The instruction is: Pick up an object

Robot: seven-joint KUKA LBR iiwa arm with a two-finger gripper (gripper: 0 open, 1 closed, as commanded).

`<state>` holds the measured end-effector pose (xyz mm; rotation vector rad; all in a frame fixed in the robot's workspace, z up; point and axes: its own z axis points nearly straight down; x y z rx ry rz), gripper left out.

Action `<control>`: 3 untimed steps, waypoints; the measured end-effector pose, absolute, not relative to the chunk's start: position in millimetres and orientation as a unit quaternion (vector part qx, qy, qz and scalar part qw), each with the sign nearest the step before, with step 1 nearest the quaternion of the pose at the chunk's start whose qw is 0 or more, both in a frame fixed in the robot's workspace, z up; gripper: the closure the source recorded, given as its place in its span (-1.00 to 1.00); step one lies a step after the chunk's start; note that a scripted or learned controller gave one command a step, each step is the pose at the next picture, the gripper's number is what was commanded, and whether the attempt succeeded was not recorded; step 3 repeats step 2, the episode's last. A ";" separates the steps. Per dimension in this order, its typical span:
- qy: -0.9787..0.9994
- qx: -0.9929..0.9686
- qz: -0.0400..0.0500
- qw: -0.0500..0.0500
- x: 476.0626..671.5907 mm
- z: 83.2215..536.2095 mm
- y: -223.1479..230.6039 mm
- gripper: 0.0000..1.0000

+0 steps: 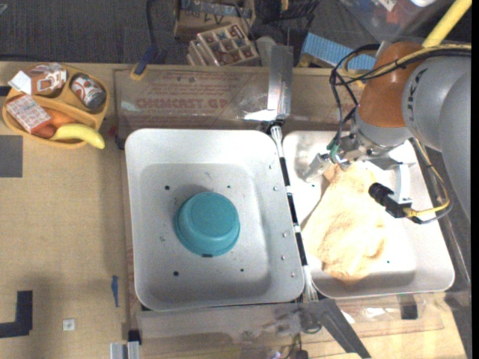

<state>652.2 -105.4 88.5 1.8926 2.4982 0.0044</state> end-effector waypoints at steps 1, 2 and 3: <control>0.796 0.605 0.002 0.007 653.9 100.8 -107.7 1.00; 0.864 0.503 0.001 0.003 667.8 186.2 -57.2 1.00; 0.864 0.503 0.001 0.003 667.8 186.2 -57.2 1.00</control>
